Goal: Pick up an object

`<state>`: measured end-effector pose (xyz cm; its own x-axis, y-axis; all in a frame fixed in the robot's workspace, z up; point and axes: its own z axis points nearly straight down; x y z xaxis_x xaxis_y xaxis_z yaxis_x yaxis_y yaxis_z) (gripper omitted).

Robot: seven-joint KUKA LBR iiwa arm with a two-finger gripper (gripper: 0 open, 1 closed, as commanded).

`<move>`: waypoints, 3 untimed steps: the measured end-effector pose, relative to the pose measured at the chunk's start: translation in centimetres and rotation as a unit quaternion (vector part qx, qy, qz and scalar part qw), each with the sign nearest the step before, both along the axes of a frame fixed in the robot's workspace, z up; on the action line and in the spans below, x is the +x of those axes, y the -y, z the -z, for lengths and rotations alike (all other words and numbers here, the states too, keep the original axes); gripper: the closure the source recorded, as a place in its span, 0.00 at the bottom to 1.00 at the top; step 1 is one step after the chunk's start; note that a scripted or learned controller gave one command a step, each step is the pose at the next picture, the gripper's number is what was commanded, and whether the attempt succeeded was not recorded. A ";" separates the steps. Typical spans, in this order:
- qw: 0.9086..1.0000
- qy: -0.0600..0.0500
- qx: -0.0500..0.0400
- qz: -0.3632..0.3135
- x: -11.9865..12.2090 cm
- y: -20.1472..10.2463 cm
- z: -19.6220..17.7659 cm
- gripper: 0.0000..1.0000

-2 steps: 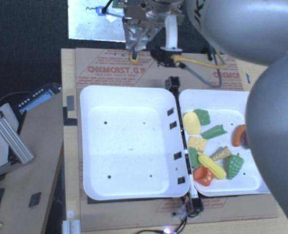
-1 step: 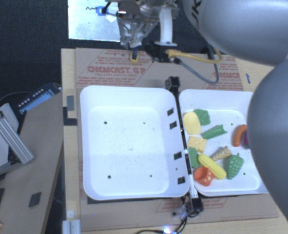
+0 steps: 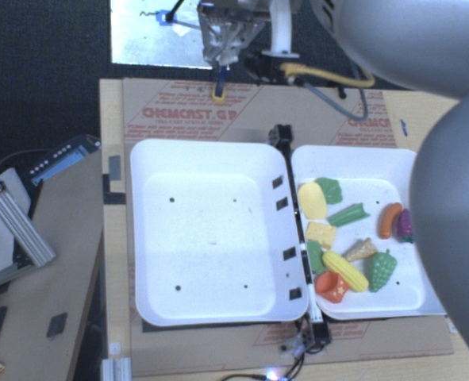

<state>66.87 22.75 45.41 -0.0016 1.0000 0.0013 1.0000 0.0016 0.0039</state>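
The right bin [image 3: 401, 161] holds several toy foods. Among them are a pale yellow piece [image 3: 312, 201], a green leafy piece [image 3: 329, 189], a green pod [image 3: 347, 214], an orange carrot [image 3: 390, 221], a purple piece [image 3: 405, 225], a yellow block [image 3: 321, 234], a corn cob [image 3: 345, 271], a bumpy green piece [image 3: 382, 270] and a red pepper [image 3: 331, 286]. My gripper [image 3: 221, 58] hangs high above the far edge of the bench, behind the left bin [image 3: 151, 157] and well away from the foods. A small blue and yellow bit [image 3: 218, 92] sits just below it.
The grey arm [image 3: 448, 213] overhangs the right side of the right bin. A black divider strip [image 3: 291, 213] runs between the bins. Both bins rest on a cardboard sheet [image 3: 178, 113]. A metal rail [image 3: 12, 221] lies off the bench at the left.
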 end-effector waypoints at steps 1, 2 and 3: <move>1.000 0.000 0.000 -0.002 -1.5 -0.7 -2.0 1.00; 1.000 0.000 0.000 -0.003 -1.8 -0.7 -4.7 1.00; 1.000 0.000 0.000 0.001 -1.2 0.8 -7.1 1.00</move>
